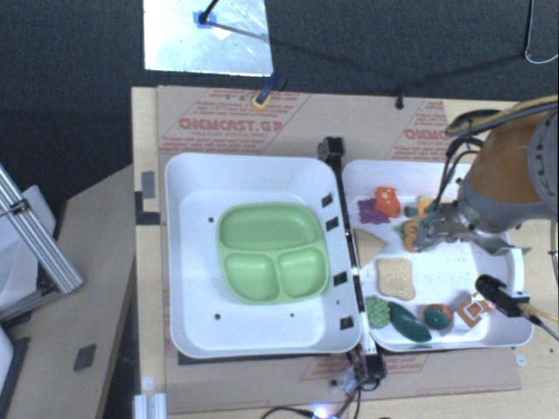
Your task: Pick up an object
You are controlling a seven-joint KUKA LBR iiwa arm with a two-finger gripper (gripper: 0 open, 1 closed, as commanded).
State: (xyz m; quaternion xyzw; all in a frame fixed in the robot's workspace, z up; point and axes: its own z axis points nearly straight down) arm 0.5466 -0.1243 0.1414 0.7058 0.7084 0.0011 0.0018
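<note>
Nothing is picked up yet: gripper (417, 236) hangs low over right bin (454, 269), maybe closed, cannot tell.

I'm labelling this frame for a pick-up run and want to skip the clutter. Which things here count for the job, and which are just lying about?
For the job:
gripper, low in the right bin
pickable toys there: bread slice, red piece, purple piece, dark green vegetable, broccoli

Lying about:
green divided tray in the left bin
foil sheet
yellow clip
</note>
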